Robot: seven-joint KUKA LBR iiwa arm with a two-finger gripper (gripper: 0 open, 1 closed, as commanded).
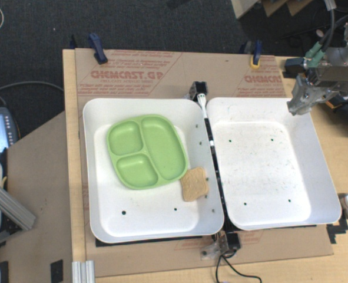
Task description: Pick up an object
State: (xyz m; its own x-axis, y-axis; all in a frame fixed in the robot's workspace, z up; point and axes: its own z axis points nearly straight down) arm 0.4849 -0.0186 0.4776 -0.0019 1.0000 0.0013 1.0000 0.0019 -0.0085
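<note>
The bench [162,69] is a brown board with red lettering along its far edge, and it carries everything else. Two shallow white bins sit on it side by side, their inner rims touching along a black divider strip.

The left bin [103,211] holds two objects. The larger is a light green divided plate [146,151] with three compartments: one long compartment on its right side and two smaller ones on its left. The plate lies flat in the far half of the left bin, turned slightly off square to the rims. The smaller object is a tan, roughly square sponge-like piece [194,184]. It lies just beside the near right corner of the plate, close to the bin's right rim; whether the two touch cannot be determined.

The right bin [268,175] shows a bare white floor with fine dark specks.

The arm reaches in at the far right corner of the right bin. Its gripper [299,102] hangs above that corner's rim, well apart from both objects in the left bin. Nothing is visible between its fingers, and how far they are spread cannot be determined from this angle.

A blue clamp [97,48] grips the bench's far edge near the left corner. A yellow clamp [255,59] grips the far edge toward the right.
</note>
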